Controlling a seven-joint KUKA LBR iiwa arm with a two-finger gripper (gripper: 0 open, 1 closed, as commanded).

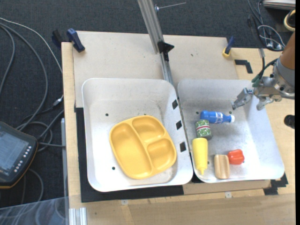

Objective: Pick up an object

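Observation:
The right bin (262, 130) holds several small objects. A blue bottle (215, 117) with a white cap lies on its side near the middle. Just below it stands a green can (203, 129). A yellow bottle (200, 153) lies along the bin's left wall. A tan block (221, 166) and a red piece (236, 157) rest near the front edge. My gripper (250, 101) hovers over the bin's upper right part, up and to the right of the blue bottle's cap. Its fingers (240, 100) are spread open with nothing between them.
The left bin (93, 102) holds a yellow divided plate (143, 146). A metal pole (152, 18) rises from the bench behind the gap between the bins. Blue clamps (75, 39) grip the bench's far corners. Cables lie on the floor at left.

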